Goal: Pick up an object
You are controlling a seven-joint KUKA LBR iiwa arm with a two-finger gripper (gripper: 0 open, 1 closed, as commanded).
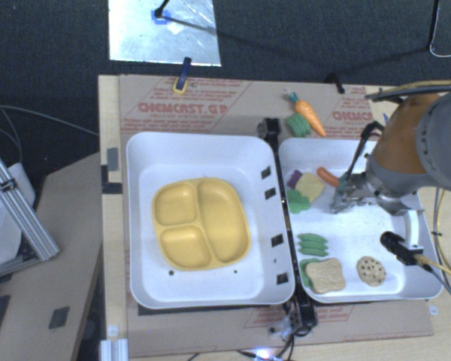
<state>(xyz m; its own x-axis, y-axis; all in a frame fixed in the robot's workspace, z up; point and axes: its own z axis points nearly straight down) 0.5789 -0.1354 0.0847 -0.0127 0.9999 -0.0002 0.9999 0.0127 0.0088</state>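
Observation:
My gripper [346,201] hangs low over the middle of the right bin [361,235], on the grey arm that reaches in from the right. Just up and left of it lies a red sausage [328,176], beside a pale yellow block [310,185], a green leafy piece [297,201] and a small purple piece [294,177]. Green bean pods [313,243] lie below and to the left of the gripper. A bread slice [325,275] and a chocolate-chip cookie [371,271] sit along the bin's near side. Nothing is visibly held by the gripper.
The left bin [203,153] holds a yellow divided plate [201,222]. A toy carrot [310,114] and a green piece [298,126] lie on the cardboard behind the right bin. Black clips line the wall between the bins. Cables hang at the arm's right.

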